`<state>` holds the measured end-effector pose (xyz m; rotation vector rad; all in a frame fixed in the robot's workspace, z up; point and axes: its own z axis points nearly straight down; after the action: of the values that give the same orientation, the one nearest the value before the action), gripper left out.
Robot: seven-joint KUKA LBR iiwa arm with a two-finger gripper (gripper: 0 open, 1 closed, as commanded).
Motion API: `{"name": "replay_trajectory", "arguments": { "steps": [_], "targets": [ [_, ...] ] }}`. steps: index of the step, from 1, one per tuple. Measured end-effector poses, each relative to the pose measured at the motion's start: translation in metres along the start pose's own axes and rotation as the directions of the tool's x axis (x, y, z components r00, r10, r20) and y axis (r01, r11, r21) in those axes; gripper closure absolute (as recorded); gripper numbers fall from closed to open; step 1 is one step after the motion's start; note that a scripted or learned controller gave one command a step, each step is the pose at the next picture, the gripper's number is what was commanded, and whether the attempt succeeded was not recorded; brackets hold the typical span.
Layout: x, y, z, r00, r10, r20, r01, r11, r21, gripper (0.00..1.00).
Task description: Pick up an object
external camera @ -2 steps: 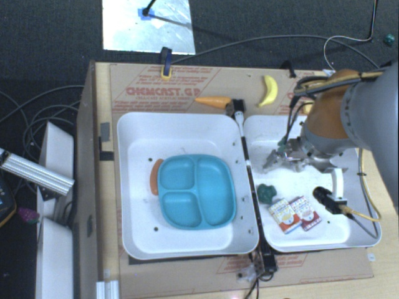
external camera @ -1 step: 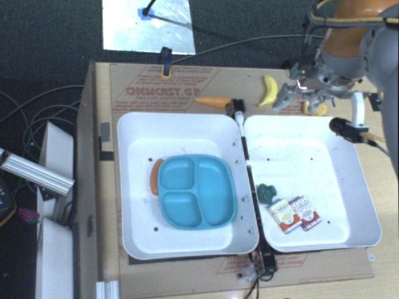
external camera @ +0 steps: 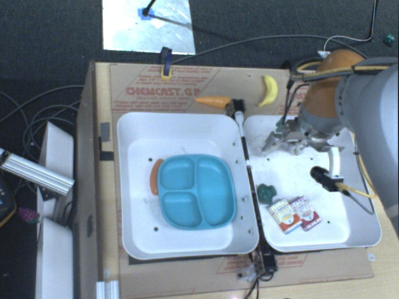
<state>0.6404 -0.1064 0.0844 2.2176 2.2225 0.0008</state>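
Your gripper (external camera: 283, 141) hangs over the right bin's (external camera: 358, 229) far end; you cannot tell its jaws' state. Carton (external camera: 294, 213) lies near.

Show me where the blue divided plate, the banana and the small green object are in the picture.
blue divided plate (external camera: 196, 190): camera view, on the ridge where its compartments meet.
banana (external camera: 270, 90): camera view, on the middle of its curved body.
small green object (external camera: 267, 193): camera view, on its centre, in the right bin.

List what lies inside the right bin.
In the right bin lie a dark green object and two small picture cards. The gripper hangs over its far end, hiding the floor beneath it.
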Motion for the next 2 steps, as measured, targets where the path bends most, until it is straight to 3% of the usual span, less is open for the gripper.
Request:
{"name": "replay_trajectory", "arguments": {
  "steps": [1, 2],
  "targets": [
    [-0.031, -0.033, 0.0, 1.0, 0.001, 0.001, -0.001, 1.0, 0.001, 0.0],
    [-0.072, 0.023, -0.067, 1.0, -0.002, 0.001, 0.002, 1.0, -0.004, 0.0]
  ]
}}
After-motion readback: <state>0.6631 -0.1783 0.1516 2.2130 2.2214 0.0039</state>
